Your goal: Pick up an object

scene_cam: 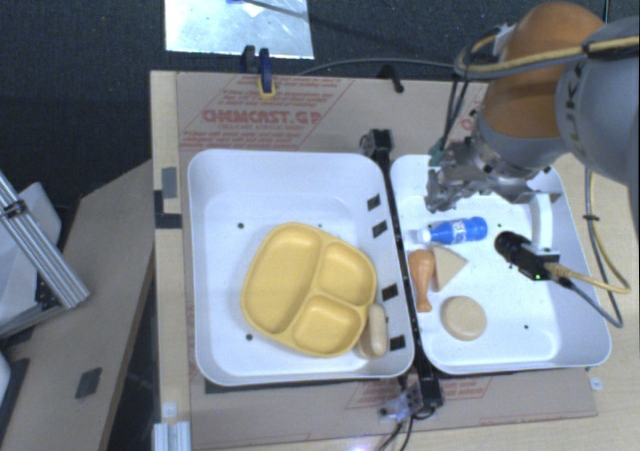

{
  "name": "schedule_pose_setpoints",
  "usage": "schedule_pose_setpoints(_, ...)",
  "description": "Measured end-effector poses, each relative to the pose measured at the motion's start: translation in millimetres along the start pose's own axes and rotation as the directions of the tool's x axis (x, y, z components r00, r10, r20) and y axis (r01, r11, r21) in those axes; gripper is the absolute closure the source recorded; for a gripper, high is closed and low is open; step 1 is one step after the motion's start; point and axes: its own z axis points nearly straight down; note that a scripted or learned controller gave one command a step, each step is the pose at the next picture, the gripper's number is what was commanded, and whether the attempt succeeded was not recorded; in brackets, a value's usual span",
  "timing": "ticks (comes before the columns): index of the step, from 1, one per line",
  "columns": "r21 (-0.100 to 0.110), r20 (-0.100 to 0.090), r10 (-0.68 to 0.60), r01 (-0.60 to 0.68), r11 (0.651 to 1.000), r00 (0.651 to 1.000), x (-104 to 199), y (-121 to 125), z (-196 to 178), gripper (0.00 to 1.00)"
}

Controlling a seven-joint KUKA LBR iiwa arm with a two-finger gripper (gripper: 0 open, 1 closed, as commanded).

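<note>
Bottle (457, 232), blue with a white cap end, is lying flat in the right bin (575, 339), just below the pincer (443, 197). Its long axis is running nearly left-right, white end pointing left toward the divider, blue end tilting slightly up to the right. Label print on it is too small to read. You're seeing "CHEMCAST GP" in red on the board (262, 115) up-left of the pincer. Pincer is hovering over the bottle; you can't tell whether it's released or clenched. Drumstick toy (424, 277), wedge (449, 264) and round disc (464, 318) are sitting below it. Yellow tray (308, 288) is sitting lower-left, in the left bin (225, 239).
</note>
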Motion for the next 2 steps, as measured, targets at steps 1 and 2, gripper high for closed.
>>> schedule_pose_setpoints(1,0.0,-0.001,0.0,0.0,1.0,1.0,54.1,19.7,-7.2,1.0)
schedule_pose_setpoints(2,0.003,0.0,0.001,-0.001,1.0,1.0,103.7,36.1,8.7,1.0)
